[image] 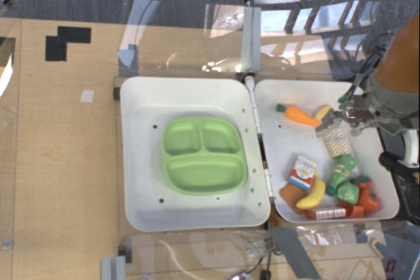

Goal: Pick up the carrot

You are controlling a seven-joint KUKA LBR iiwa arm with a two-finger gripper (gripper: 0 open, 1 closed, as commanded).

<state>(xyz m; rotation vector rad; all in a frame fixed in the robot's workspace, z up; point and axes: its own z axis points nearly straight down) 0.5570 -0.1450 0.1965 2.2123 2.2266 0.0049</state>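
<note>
Carrot (pixel 300 115) lies beside pincer (pixel 332 121); the carton's (pixel 302 174) label seems unreadable.

Lighting and picture quality: bright, even overhead light; moderate sharpness.

Both white bins (pixel 134 160) read near-white with little tonal detail. Shadows soft and short: a faint one under the green plate (pixel 204 155), a grey gradient along the lower wall of the left bin. Glare: white specular streaks on the clear panels at upper centre and upper right of the frame, plus a bright sliver at the left edge. Wooden bench (pixel 59 141) evenly lit, warm tone. Arm (pixel 401 72) at the right edge soft, slightly blurred. Small items in the right bin coarse in detail; print on them illegible. No marked edge distortion.
</note>
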